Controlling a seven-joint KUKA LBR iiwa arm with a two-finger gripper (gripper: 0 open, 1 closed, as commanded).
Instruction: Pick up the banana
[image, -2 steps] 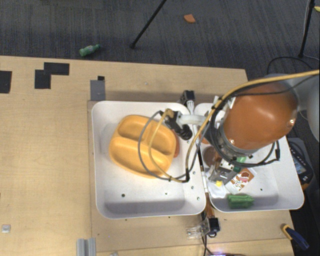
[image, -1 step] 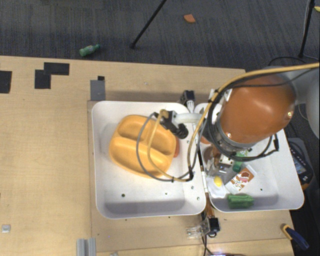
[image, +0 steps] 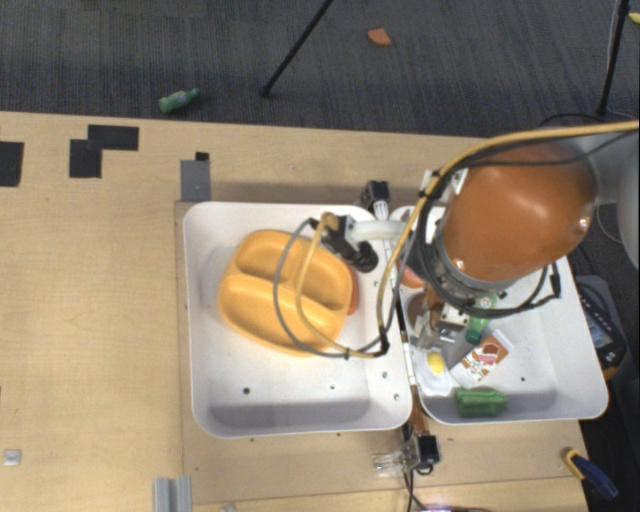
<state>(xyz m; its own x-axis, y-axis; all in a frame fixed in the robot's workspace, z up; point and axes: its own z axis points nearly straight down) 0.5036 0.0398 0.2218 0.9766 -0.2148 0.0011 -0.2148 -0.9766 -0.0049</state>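
A small yellow piece (image: 435, 362), possibly the banana, peeks out near the left wall of the right bin (image: 560, 400); most of it is hidden under the arm. The arm's orange band (image: 515, 220) hangs over that bin and covers much of it. The gripper (image: 445, 330) points down just above the yellow piece, among dark wrist parts.
A large yellow-orange loaf-shaped object (image: 288, 292) lies in the left bin (image: 290, 410), with grey cables (image: 300, 300) looping over it from the wrist. In the right bin lie a green object (image: 481, 401) and a white and red packet (image: 482, 360) near the front wall.
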